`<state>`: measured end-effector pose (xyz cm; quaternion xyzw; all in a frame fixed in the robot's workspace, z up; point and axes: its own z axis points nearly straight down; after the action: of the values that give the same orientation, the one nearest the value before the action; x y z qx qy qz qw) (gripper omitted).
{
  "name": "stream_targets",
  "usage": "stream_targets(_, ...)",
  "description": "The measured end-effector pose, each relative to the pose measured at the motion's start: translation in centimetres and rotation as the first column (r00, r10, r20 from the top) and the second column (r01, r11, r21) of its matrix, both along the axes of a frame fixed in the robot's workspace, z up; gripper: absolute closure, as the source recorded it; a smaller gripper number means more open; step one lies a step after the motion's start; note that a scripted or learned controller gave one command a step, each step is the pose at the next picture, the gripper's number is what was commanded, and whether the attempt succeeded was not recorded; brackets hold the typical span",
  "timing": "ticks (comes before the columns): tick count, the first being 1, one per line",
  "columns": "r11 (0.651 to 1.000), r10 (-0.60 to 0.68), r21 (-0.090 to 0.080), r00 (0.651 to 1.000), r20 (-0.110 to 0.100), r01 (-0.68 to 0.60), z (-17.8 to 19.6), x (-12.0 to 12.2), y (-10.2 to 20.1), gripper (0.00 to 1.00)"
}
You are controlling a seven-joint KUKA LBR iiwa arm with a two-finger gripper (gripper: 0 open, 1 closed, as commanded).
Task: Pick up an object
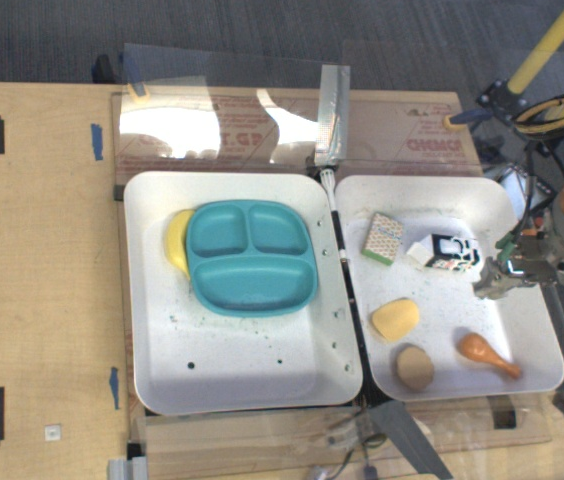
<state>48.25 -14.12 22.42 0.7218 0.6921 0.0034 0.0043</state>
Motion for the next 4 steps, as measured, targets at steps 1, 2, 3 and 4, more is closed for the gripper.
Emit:
stream_targets(1,1.000,-0.023,0.004,0.999,-0.022,0.023,-11.1,2.4,3.3,1.00)
stream_targets(2,0.963,0.271,0.000,0.963,-0.006,-0.271,-13.6,-0.1,-1.9,1.00)
stream_targets(3,0.901,0.433,-0.004,0.901,-0.005,-0.433,-4.6,2.4,-5.1,1.00)
stream_targets(4,0.923,0.384,0.001,0.923,-0.008,-0.384,-11.0,15.1,-0.6,1.00)
